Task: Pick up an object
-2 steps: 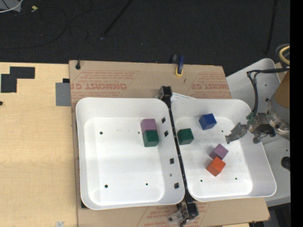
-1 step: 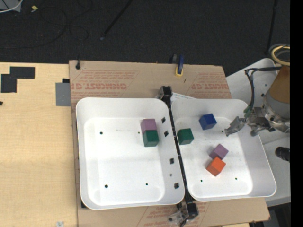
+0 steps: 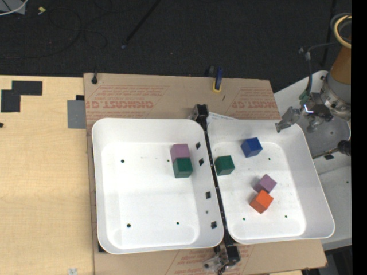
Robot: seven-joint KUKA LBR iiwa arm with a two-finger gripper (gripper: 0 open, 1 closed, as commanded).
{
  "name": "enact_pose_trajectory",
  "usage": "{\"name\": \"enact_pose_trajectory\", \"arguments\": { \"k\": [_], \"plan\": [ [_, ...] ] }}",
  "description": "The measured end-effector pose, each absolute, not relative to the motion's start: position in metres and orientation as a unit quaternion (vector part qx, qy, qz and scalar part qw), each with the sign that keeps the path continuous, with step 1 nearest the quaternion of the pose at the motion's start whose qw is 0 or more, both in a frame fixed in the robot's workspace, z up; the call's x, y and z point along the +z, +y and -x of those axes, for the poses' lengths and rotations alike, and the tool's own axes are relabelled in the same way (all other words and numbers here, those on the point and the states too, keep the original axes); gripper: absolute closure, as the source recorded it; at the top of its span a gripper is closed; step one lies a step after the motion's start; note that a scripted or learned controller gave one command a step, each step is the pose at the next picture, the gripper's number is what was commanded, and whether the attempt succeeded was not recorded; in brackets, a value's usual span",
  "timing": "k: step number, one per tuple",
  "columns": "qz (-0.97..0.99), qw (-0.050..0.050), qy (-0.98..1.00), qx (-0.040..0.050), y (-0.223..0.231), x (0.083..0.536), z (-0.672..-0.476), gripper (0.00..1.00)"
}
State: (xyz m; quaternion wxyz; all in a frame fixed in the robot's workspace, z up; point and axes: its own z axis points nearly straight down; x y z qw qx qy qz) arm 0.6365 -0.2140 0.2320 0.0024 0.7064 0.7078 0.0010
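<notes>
Jaws: I can't tell their state; the gripper (image 3: 301, 114) hangs off the right bin's (image 3: 309, 153) far corner, holding nothing I can see. Nearest candidate is the blue cube (image 3: 251, 147), down-left of it, then a green cube (image 3: 224, 165), purple cube (image 3: 266, 183) and orange cube (image 3: 261, 201). I judge nothing picked yet; approach, grasp and lift all remain.

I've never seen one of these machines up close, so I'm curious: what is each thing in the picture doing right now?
Gripper: above the right bin's far right corner, holding nothing.
Blue block: lying alone in the right bin.
Purple block: touching the orange block.
Green block: by the divider.
Left bin: purple block against green block.
</notes>
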Motion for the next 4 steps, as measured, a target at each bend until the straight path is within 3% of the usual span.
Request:
{"name": "enact_pose_trajectory", "arguments": {
  "k": [1, 2, 3, 4],
  "plan": [
    [-0.708, -0.007, 0.706, -0.0033, -0.212, 0.137, -0.549, 0.00],
    [-0.706, 0.002, 0.708, 0.0008, -0.214, 0.170, -0.616, 0.00],
    [-0.706, 0.001, 0.709, -0.0003, -0.212, 0.120, -0.644, 0.00],
    [-0.705, 0.002, 0.709, 0.0004, -0.213, 0.134, -0.645, 1.00]
  ]
}}
